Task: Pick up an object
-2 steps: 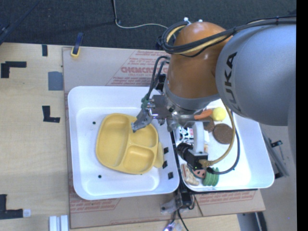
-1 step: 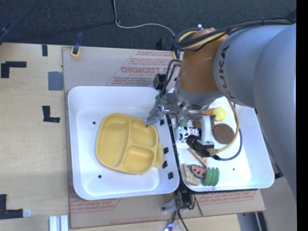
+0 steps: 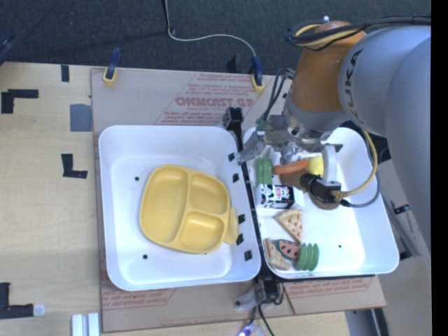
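My gripper point(image 3: 289, 154) hangs low over the back left part of the right bin point(image 3: 364, 247), under the orange band of the arm. Right beneath it lie a green piece point(image 3: 264, 171), an orange carrot-like piece point(image 3: 289, 167) and a yellow piece point(image 3: 316, 164), all partly covered by the wrist. Toward the front are a black-and-white box point(image 3: 278, 196), a pizza slice point(image 3: 290, 222), a watermelon slice point(image 3: 278, 252) and a green ridged piece point(image 3: 306, 255). Nothing is seen lifted off the bin floor.
A yellow divided plate point(image 3: 185, 207) lies in the left bin point(image 3: 119, 159). A black-clipped divider point(image 3: 241, 187) separates the bins. A brown round part on a yellow cable point(image 3: 322, 191) hangs from the wrist over the right bin.
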Robot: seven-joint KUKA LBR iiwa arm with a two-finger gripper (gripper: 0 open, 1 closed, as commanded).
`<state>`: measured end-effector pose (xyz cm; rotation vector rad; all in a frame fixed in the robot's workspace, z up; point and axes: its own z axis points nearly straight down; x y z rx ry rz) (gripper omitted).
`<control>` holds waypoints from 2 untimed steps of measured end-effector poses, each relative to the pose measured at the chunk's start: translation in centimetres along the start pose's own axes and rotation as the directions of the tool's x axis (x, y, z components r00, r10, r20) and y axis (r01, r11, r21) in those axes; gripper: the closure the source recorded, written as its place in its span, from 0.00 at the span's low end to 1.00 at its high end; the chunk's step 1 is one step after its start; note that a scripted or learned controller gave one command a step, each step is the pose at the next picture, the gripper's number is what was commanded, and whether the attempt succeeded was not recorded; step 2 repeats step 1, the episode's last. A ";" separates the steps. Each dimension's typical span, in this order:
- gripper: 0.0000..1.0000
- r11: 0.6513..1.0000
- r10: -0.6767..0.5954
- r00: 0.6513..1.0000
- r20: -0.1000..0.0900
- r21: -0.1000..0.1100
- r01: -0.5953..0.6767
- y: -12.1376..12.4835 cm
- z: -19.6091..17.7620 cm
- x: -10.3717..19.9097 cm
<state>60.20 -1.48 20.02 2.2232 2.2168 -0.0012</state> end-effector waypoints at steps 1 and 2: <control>0.00 1.000 -0.010 1.000 -0.004 0.004 0.010 -8.0 -6.0 7.4; 0.00 1.000 -0.010 1.000 -0.004 0.004 0.010 -8.0 -6.0 7.4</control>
